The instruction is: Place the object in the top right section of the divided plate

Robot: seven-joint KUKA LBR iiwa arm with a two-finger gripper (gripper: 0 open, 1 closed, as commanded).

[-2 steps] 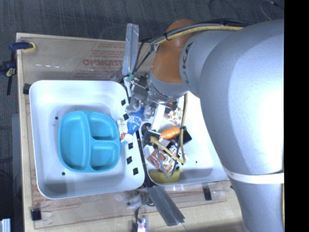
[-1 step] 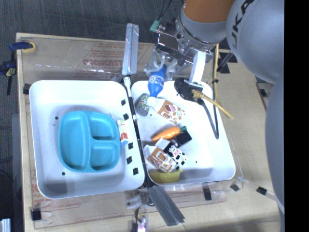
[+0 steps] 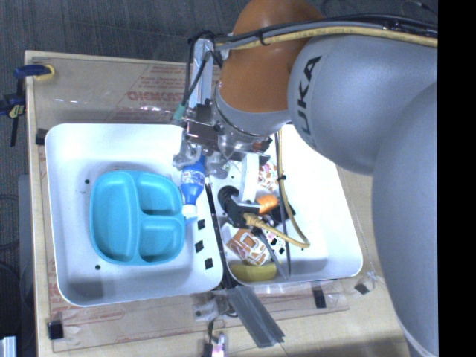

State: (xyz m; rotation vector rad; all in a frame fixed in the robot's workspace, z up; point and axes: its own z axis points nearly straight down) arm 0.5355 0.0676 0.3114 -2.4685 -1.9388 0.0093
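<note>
Now the end effector (image 3: 195, 171) hangs over the wall between the two bins, gripping a small blue bottle (image 3: 191, 187) just at three o'clock of the blue plate (image 3: 136, 216).

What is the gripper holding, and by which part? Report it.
A small blue bottle hangs from the gripper, pinched at its upper end, white cap pointing down.

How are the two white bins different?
The left bin has one thing in it, a blue plate; the right bin has a jumble of small things. The left bin shows fully; the arm covers part of the right bin. Both are white and shallow.
</note>
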